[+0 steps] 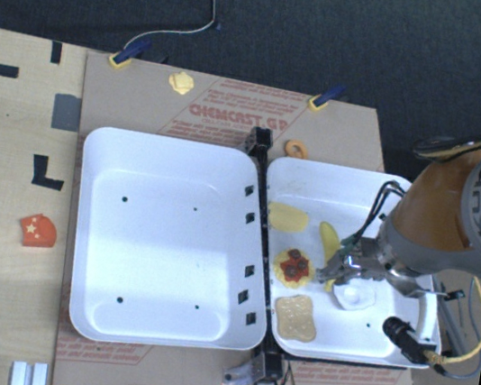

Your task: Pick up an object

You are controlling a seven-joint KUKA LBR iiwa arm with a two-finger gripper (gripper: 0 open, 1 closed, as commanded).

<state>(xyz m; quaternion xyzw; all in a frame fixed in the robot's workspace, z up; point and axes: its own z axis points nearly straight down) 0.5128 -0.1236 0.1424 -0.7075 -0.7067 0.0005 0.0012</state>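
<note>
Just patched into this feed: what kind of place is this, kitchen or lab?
Likely a robot test bench in a lab: two white bins on cardboard sheets, toy food like a small pizza, loose cables.

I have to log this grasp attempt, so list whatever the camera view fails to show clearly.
1. The gripper in the right bin: too small and blurred to tell whether it holds anything.
2. The white object beneath it: partly covered by the wrist, kind unclear.
3. The yellow-green piece: its lower end hidden by the gripper.
4. The arm: cut off by the right edge.
</note>
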